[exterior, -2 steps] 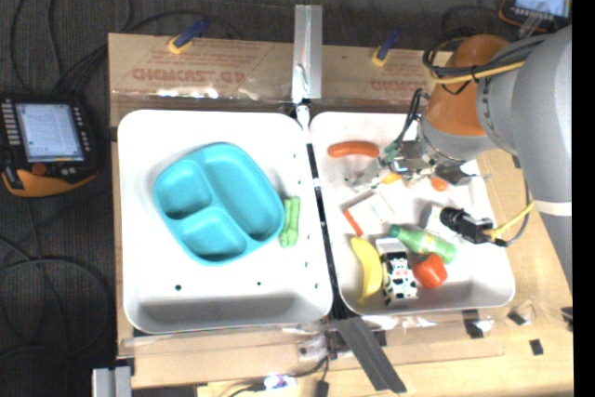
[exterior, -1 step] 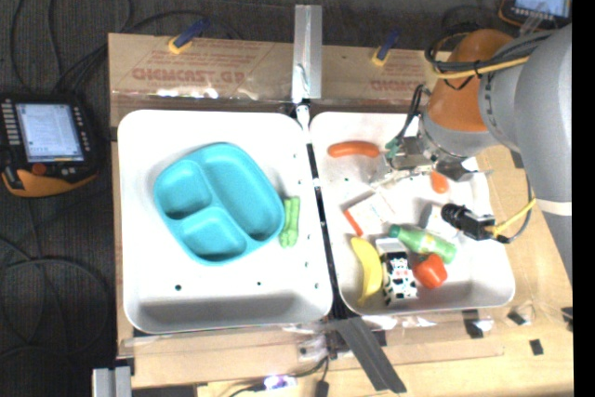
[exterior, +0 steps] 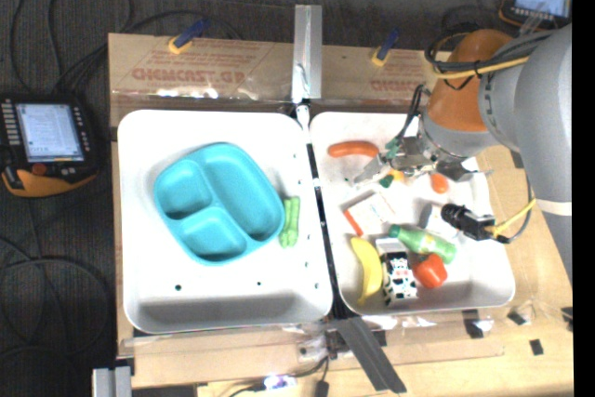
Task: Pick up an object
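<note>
The right bin (exterior: 497,285) serves as the landmark here, since everything worth picking lies inside it. The arm (exterior: 521,98) reaches in over this bin's far right corner, and the gripper (exterior: 395,155) hangs low over the bin's far half, close above the floor; its dark fingers look spread a little, but the view is too cluttered there to tell how far they stand apart, and nothing can be seen between them. An orange sausage-shaped toy (exterior: 353,149) lies just to the left of the gripper, near the bin's far wall, and seems the likeliest target because the tool is lowered beside it. A small orange piece (exterior: 439,184) sits on the gripper's other side. Toward the bin's near wall the remaining objects crowd together: a banana (exterior: 367,267) along the left, a black-and-white box (exterior: 400,277) touching it, a red tomato-like toy (exterior: 429,271) beside that, and a green bottle (exterior: 423,241) lying across them. This crowding probably explains why the gripper works the sparser far half. Outside the landmark bin, the left bin (exterior: 139,200) holds a blue divided plate (exterior: 218,202) with a green pod (exterior: 291,220) against its edge, just across the wall shared with the right bin.
</note>
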`<state>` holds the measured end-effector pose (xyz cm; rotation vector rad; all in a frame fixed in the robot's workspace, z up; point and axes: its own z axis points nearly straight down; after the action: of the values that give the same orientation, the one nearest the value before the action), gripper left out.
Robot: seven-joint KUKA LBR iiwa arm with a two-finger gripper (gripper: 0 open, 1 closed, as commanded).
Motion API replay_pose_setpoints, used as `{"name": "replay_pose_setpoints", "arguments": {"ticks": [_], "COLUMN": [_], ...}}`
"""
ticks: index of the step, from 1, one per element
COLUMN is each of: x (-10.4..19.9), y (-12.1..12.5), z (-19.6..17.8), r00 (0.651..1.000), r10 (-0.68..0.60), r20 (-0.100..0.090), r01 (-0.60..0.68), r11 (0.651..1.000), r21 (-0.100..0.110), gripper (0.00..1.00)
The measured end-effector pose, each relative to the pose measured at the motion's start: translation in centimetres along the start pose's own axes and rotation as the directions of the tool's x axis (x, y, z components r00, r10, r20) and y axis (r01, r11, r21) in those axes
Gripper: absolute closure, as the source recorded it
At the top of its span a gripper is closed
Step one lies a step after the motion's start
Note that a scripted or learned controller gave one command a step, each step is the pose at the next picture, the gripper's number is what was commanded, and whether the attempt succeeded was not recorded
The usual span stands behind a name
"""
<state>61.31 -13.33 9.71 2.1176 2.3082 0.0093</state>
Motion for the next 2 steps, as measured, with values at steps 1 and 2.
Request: {"name": "replay_pose_setpoints", "arguments": {"ticks": [1,2], "x": [0.2,9.7], "y": [0.1,6.6], "z": [-0.7,-9.6], "r00": [1.000,0.997], "r10": [-0.002,-0.071], "r20": [-0.003,-0.003], "r01": [0.002,0.071], "r11": [1.000,0.997], "r21": [0.002,0.012], "gripper": [1.00,1.00]}}
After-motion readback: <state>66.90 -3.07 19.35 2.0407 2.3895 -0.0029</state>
